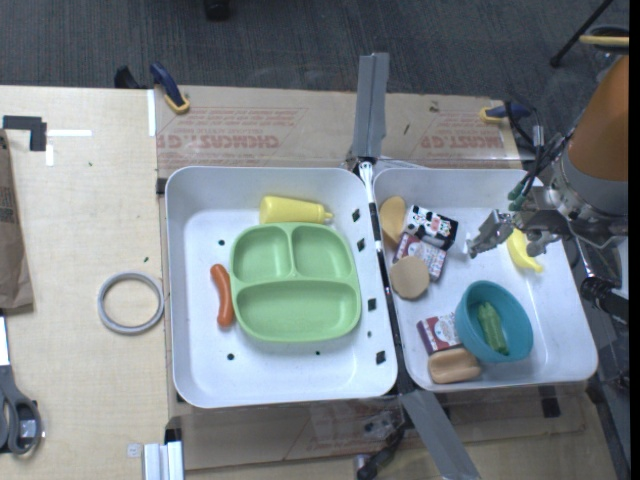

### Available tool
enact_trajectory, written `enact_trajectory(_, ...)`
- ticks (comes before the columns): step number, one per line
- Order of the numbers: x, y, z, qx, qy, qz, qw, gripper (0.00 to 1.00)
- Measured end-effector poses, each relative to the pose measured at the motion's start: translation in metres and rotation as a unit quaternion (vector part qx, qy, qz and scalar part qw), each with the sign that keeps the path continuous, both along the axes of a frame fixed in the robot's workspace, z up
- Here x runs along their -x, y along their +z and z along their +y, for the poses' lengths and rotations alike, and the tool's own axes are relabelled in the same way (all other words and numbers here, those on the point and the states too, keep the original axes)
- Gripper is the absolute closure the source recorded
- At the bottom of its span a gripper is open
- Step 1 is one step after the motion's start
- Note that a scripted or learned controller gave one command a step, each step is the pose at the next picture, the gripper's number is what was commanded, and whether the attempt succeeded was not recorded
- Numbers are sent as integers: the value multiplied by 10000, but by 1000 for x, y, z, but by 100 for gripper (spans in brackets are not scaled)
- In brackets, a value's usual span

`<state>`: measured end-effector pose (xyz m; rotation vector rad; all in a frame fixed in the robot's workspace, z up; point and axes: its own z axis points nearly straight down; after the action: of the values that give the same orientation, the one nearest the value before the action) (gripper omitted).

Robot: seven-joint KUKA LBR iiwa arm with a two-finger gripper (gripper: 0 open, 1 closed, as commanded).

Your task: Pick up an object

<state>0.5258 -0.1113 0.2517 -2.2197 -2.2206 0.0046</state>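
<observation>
My gripper (491, 236) hangs over the right bin (570, 363), near its back right part, on the grey arm with the orange band. A yellow banana (523, 252) lies just right of it. To its left sit a cow-patterned carton (431, 226), a pink-and-white box (422, 257), a tan bread slice (392, 217) and a round cookie (409, 279). Toward the front are a blue bowl (496, 321) with a green item inside, a red-and-white packet (437, 332) and a bun (454, 366). I see nothing held in the gripper.
The left bin (190, 348) holds a green divided plate (295, 283), a yellow bottle (292, 209) and an orange sausage (223, 295). On the bench to the left lie a tape ring (130, 302) and scissors (16, 424). A metal bar (370, 103) stands behind the bins.
</observation>
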Motion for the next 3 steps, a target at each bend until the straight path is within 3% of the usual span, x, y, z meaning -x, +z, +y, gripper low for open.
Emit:
enact_trajectory(1, 46, -99, -27, -6, -314, 2, 9995, 0)
enact_trajectory(2, 48, -62, -29, -3, -191, -13, 9998, 0)
enact_trajectory(3, -43, -161, -46, -1, -21, -10, 10000, 0)
